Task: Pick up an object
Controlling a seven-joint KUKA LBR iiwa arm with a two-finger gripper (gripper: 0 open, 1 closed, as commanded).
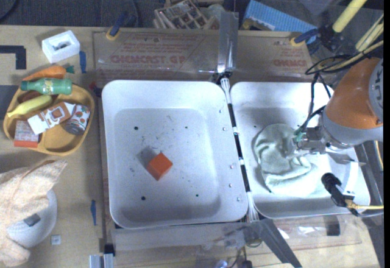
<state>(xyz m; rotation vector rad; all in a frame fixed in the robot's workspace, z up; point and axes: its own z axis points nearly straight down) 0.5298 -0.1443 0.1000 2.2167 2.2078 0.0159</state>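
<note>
The gripper (291, 146) is down on the pale cloth (281, 160) in the right bin (244, 157), at four o'clock on the bench (85, 169). Whether it grips the cloth I cannot tell. Judging by this, nothing is lifted yet; grasp and raise remain.

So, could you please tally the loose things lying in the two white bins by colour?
Orange: 1, the cube in the left bin.
Pale green-white: 1, the crumpled cloth in the right bin, under the gripper.
Total: 2.
</note>
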